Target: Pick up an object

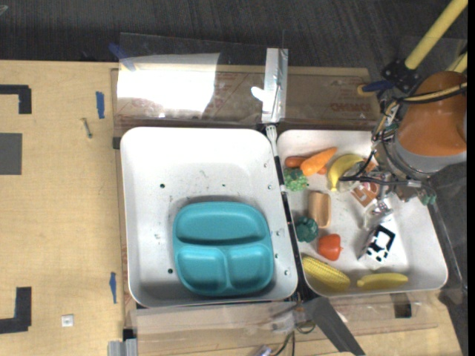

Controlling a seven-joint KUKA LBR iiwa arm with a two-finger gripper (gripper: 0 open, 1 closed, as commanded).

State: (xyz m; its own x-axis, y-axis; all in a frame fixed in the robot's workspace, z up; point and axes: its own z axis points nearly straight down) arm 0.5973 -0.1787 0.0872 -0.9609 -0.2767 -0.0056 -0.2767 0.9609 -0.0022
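Corn (324,271) lies in the right bin (432,237), below and left of the gripper (378,212). Tomato (329,245) and carrot (318,160) also lie left of the gripper, neither touching it. Whether the jaws are spread or pressed together cannot be told.

arm (415,158) — grey w/ orange band (438,117) | yellow cable (444,22) up top | dark wires (387,119) at wrist

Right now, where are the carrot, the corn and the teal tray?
carrot (320,159), camera view, middle of its orange body.
corn (324,272), camera view, middle of the yellow cob.
teal tray (221,225), camera view, its large upper compartment.
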